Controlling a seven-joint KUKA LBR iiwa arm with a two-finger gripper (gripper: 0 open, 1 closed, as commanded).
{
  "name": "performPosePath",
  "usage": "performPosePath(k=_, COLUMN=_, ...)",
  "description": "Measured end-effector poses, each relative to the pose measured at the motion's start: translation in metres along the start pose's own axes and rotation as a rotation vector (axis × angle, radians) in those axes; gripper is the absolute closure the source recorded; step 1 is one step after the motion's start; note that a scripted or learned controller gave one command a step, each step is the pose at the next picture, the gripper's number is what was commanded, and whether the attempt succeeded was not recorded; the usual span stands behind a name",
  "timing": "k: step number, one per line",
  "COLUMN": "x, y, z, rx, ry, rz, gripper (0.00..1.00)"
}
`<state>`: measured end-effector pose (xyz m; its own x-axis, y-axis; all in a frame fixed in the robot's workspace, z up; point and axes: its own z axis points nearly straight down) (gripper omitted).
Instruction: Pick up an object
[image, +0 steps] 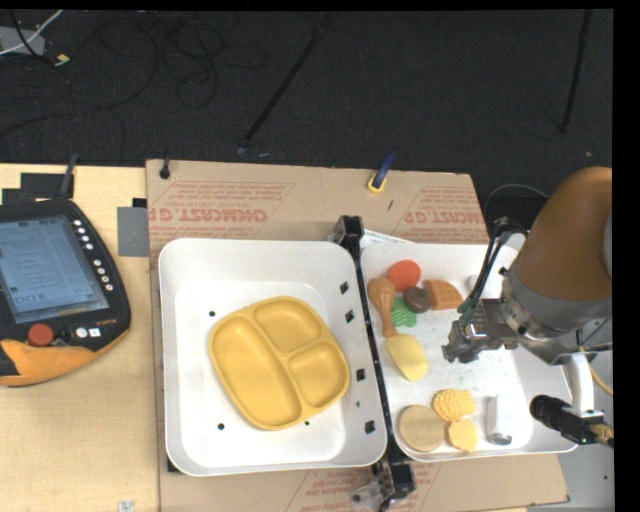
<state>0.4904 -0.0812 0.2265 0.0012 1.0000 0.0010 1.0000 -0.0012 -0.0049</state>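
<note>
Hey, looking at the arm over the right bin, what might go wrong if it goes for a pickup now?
1. The tool hangs over bare bin floor, apart from the pale yellow piece to its left, so a straight descent may close on nothing.
2. The red piece, green piece and orange piece sit tightly clustered; a grasp there could knock neighbours or grab two.
3. The round items near the right bin front edge may roll away when touched.

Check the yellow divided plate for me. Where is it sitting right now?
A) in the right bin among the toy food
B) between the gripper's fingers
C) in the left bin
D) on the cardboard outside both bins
C: the yellow divided plate lies flat in the left bin, while the toy food and the gripper are over in the right bin.
</note>
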Motion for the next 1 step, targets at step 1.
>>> performPosePath(k=1, x=0.0117, y=0.0086, z=0.0089, rx=0.000, ry=0.000, rz=-0.001, gripper=1.00)
